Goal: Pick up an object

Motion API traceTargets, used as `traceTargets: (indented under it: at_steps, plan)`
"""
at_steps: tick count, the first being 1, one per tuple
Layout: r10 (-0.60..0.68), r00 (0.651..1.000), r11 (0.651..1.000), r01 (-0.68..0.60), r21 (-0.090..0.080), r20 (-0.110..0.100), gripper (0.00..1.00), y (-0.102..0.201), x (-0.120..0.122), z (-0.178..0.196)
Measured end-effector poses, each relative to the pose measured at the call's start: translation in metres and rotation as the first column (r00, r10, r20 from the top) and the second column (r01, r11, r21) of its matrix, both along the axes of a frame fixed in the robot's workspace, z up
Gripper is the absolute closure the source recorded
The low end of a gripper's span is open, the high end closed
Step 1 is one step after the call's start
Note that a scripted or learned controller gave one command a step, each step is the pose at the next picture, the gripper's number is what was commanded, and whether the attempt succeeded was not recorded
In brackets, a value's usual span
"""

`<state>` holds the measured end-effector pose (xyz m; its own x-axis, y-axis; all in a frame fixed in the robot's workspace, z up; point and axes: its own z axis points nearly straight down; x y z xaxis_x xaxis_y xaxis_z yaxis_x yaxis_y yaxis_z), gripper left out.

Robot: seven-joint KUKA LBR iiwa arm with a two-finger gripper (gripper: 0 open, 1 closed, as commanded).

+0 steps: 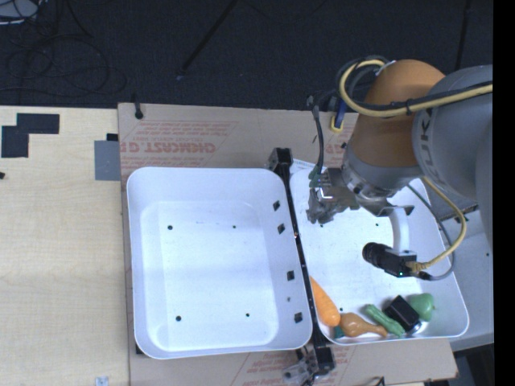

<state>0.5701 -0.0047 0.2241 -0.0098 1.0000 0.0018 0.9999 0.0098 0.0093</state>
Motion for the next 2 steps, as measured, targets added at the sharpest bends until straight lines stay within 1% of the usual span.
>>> traceTargets:
  at_steps: [1, 2]
  plan:
    - [-0.005, 1.0, 1.0, 0.005, -0.001, -0.015, 1.0, 0.06, -0.007, -0.021]
    - [-0.001, 1.0, 1.0, 0.001, 0.0, -0.012, 1.0, 0.158, 0.017, -0.044]
